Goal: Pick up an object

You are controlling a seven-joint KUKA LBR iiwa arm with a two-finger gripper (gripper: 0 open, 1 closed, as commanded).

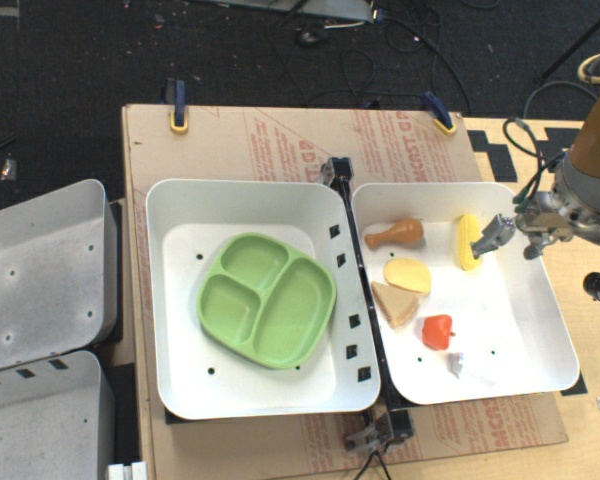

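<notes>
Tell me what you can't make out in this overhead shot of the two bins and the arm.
- Claw, camera view: small and blurred at the right bin's edge, so its state cannot be read.
- Arm: cut off by the frame's right edge.
- Small grey object in the right bin: too small to identify.
- Left bin floor: partly hidden under the green plate.

Yellow clamps (179, 118) (two) pin the cardboard sheet (280, 143).

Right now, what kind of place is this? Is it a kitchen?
Probably a robot lab, not a kitchen: toy food sits in a white bin clamped to a board, a robot arm reaches in, and cables lie behind.
</notes>
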